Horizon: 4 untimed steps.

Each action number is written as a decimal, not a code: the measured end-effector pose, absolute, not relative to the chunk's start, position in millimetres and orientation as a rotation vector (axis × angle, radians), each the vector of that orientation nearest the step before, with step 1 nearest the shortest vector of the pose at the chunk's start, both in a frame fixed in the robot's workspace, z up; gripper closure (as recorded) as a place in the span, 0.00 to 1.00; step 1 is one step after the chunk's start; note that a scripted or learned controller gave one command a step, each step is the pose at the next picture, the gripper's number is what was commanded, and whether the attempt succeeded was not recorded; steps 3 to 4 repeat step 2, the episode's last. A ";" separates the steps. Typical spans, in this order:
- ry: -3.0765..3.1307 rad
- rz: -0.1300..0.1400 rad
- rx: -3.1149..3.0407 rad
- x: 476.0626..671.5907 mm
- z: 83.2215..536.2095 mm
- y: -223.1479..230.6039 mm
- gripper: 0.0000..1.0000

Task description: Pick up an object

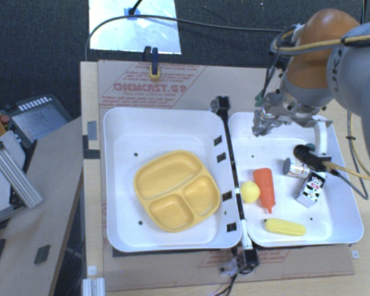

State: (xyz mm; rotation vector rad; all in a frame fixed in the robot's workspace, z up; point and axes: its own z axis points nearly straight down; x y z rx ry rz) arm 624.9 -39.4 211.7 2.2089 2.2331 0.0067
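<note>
The arm (351,60) reaches in from the right, its gripper (265,125) poised over the far left corner of the right bin (340,222), over bare white floor. Whether the gripper is open or closed cannot be told from this angle; nothing is seen in its hold.

4 loose objects lie in that bin, all nearer the camera than the gripper. An orange carrot (265,189) lies roughly lengthwise down the bin, with a small yellow ball (251,192) touching its left side, close to the wall the 2 bins share. A yellow corn (285,227) lies crosswise near the front rim, apart from the others. A black-and-white carton (311,189) sits tilted toward the right. In the left bin (120,165), a yellow tray (176,190) with 3 compartments rests alone.

The step in hand appears to be the approach: no object has been lifted, and the gripper is not yet over any of them. The carrot and ball look the closest targets. The next move would call for travel toward the front of the bin, then a descent centred on 1 item. The carrot-ball pair could prove awkward, since they touch; the corn, lying clear, may offer the cleaner grasp.
</note>
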 end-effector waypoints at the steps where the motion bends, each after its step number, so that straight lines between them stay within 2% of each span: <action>1: 2.233 0.005 2.210 619.0 217.8 13.7 1.00; 2: 2.233 0.005 2.211 624.4 210.0 68.9 1.00; 4: 2.233 0.005 2.211 624.4 210.0 68.9 1.00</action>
